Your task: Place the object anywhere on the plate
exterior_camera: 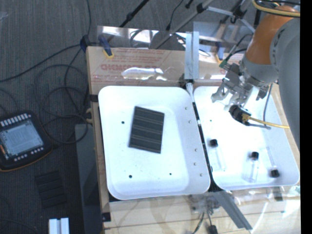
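A dark ribbed rectangular plate lies flat in the middle of the left bin. Three small clear vials with black caps lie in the right bin: one near its left wall, one toward the front, one at the front right. My gripper hangs over the back part of the right bin, well behind the vials and to the right of the plate. Nothing shows in its grasp.
A yellow cable runs from the wrist across the right bin. A cardboard sheet lies behind the bins. A metal post stands at the divider between them. A pendant sits on the floor at left.
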Available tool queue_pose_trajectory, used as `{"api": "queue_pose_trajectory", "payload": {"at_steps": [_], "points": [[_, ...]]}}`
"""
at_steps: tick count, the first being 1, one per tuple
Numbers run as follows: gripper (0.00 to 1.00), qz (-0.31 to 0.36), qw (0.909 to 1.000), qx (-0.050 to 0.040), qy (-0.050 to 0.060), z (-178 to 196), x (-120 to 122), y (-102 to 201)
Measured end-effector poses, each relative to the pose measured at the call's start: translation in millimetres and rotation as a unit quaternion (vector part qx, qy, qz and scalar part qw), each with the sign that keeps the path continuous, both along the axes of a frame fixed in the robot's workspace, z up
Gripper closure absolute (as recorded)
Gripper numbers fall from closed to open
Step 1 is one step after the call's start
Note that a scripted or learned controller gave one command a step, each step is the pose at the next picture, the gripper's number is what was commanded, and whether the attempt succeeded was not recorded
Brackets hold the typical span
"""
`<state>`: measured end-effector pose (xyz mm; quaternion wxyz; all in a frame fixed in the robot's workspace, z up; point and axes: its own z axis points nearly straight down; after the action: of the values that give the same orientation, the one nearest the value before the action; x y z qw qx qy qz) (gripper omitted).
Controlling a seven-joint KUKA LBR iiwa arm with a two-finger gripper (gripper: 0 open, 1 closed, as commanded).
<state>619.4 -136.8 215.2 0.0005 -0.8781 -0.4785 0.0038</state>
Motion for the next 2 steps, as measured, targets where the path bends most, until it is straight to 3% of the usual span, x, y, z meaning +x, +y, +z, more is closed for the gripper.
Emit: {"api": "queue_pose_trajectory", "payload": {"at_steps": [1, 2], "points": [[1.0, 0.042, 0.9991, -0.0002, -0.001, -61.6, 37.4, 23.7], [1.0, 0.119, 0.9929, -0.003, 0.001, -53.2, 47.3, 28.7]]}}
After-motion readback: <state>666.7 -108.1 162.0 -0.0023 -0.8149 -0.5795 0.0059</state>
